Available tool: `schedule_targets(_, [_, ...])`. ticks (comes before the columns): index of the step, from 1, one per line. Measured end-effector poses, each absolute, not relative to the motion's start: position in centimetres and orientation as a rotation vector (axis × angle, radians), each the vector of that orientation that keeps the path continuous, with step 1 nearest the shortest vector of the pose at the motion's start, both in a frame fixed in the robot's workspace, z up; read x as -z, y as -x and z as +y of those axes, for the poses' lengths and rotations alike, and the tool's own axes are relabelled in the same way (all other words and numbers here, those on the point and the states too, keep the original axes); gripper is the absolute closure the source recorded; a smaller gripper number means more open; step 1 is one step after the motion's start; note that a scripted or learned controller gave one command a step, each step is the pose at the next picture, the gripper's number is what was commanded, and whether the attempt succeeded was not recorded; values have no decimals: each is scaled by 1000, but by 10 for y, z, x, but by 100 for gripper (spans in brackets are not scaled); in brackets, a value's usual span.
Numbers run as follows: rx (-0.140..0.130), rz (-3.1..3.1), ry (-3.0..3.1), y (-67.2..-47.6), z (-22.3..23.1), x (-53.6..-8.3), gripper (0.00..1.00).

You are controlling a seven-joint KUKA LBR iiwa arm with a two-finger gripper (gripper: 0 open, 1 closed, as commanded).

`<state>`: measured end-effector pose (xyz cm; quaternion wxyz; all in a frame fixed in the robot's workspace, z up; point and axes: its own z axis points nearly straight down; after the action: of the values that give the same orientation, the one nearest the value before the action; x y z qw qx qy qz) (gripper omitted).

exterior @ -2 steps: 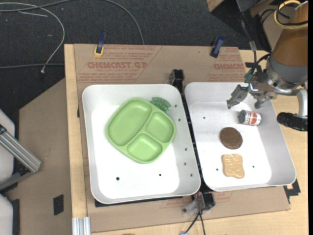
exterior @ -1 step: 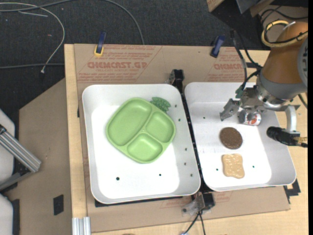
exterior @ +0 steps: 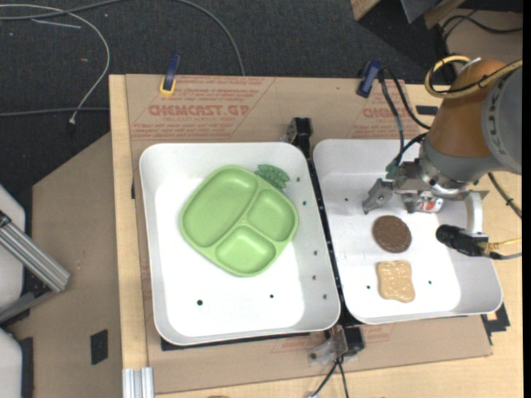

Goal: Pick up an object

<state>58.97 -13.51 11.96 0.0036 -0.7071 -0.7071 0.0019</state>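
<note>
Brown round cookie (exterior: 392, 233) lying in right bin (exterior: 353, 293), tan waffle (exterior: 397, 281) sitting just below it. Tool (exterior: 404, 191) hanging just above cookie, holding nothing, grip width unclear. Green plate (exterior: 238, 220) resting in left bin (exterior: 166, 305).

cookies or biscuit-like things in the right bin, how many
2: a round brown cookie in the middle of the right bin, just below the gripper, and a tan toast-shaped one nearer the front. The arm may hide more.
</note>
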Motion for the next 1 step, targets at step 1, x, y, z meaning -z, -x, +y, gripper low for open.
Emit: schedule_targets(1, [2, -2221, 2221, -592, -135, -135, 100])
